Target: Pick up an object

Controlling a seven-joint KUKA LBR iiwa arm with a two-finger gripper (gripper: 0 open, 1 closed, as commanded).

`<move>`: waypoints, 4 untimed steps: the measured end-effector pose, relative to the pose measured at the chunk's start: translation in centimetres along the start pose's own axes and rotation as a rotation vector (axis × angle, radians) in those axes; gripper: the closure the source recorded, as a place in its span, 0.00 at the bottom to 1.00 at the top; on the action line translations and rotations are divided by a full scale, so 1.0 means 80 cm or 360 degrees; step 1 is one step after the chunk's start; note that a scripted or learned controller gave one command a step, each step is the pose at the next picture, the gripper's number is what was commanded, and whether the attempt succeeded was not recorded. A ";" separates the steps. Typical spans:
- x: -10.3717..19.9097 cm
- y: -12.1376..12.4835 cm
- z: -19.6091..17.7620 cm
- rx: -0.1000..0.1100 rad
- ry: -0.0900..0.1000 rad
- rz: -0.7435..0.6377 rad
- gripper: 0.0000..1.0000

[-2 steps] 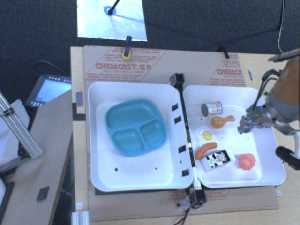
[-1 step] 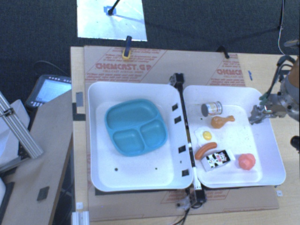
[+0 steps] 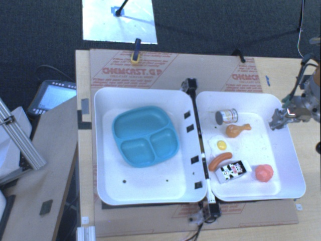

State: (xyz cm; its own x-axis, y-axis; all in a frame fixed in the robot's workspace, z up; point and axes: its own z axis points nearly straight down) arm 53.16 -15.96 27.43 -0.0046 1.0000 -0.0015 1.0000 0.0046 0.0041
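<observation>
I see the pickable things all lying in the right bin [image 3: 288, 149]. Taking that bin as a clock face, the small metal can [image 3: 226, 116] lies on its side at about eleven o'clock. Just at its four o'clock is the brown chicken drumstick [image 3: 237, 130], close to the bin's middle. The fried egg [image 3: 220, 145] sits toward nine o'clock, near the divider between the bins. Below it the sausage [image 3: 220, 160] lies tilted at about seven o'clock, and touching or nearly touching it, at its five o'clock, is the black-and-white spotted carton [image 3: 232, 170]. The pink ball-like lump [image 3: 264, 172] rests at about five o'clock in the bin, well apart from the carton.

The hand [image 3: 279, 120] is over the bin's rim at about two o'clock, apart from every item, with nothing visible in it. I cannot tell how far it is parted; it is too small and blurred from here. The grey arm [image 3: 307, 102] comes in from three o'clock.

The left bin [image 3: 103, 134] holds a blue divided plate [image 3: 145, 135], roughly centred. Both bins sit on a brown cardboard sheet [image 3: 150, 67] on the surface [image 3: 83, 74]. At twelve o'clock on the cardboard's edge there is a yellow clamp [image 3: 136, 55].
</observation>
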 end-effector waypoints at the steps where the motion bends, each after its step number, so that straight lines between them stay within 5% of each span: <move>1: 0.068 -0.006 -0.005 0.0002 0.0004 -0.0008 1.00; 4: 0.266 -0.019 0.016 0.0003 0.0006 -0.0009 1.00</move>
